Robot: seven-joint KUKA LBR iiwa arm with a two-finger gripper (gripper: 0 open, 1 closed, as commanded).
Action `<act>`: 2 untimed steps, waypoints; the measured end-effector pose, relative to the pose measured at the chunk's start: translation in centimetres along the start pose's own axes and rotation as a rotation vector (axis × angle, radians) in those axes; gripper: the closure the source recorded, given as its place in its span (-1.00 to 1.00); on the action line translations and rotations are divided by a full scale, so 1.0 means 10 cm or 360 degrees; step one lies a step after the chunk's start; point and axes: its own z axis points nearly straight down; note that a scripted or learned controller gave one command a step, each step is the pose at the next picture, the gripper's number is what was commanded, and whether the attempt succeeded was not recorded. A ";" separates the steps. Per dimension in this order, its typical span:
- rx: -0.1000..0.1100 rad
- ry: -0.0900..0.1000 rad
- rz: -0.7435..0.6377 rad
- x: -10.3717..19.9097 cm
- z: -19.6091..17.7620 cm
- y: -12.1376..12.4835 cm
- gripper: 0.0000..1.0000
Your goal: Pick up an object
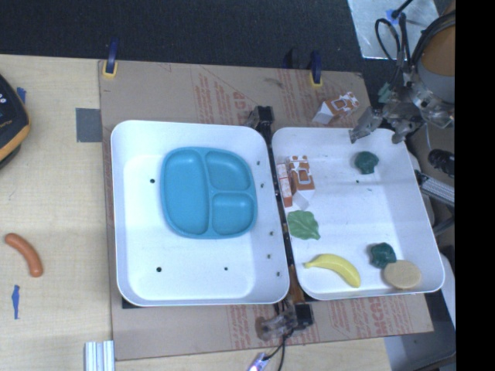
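Dark green obj (366,161) sits just below-left of open, empty gripper (380,130) in right bin (410,207).

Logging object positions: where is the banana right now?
The banana lies near the front edge of the right bin, between the green leaf and the tan disc.

I see the arm (435,52) w/ its orange band, grey metal wrist hardware below, black cables looped above w/ a blue clip, and dark grey gripper (380,130) fingers.
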 end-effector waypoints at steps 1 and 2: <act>0.0002 -0.0002 0.0001 -0.39 0.41 -0.77 -1.00; 0.0001 0.0001 0.0000 -0.38 0.79 -1.60 -1.00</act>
